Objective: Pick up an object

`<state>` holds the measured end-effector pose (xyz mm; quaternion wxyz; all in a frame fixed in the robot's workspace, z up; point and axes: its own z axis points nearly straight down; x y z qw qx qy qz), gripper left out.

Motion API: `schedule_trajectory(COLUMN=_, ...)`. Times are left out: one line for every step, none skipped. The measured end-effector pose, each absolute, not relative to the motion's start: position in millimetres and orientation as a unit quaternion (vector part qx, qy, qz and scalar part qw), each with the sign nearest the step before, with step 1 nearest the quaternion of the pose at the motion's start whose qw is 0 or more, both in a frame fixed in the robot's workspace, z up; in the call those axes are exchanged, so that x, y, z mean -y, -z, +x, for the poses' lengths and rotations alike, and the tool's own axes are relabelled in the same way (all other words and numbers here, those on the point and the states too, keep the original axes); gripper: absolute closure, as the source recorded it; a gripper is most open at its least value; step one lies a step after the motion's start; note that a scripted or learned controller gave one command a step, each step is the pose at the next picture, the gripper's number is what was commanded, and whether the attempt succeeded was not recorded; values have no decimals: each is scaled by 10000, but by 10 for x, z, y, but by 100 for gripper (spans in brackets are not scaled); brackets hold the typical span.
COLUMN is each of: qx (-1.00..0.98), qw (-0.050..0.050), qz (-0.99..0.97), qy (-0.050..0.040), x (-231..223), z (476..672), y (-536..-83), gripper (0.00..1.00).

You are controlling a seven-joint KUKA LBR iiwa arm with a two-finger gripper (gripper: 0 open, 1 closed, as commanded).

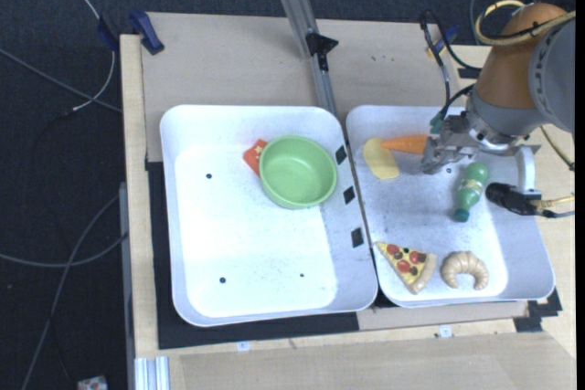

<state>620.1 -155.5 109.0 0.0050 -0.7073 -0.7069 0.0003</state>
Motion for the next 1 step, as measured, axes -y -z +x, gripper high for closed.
schedule_trajectory(qx=7073, qw=-22, qz=-7069, qy=21, x=1574, z=6219, y=-1543, gripper=100)
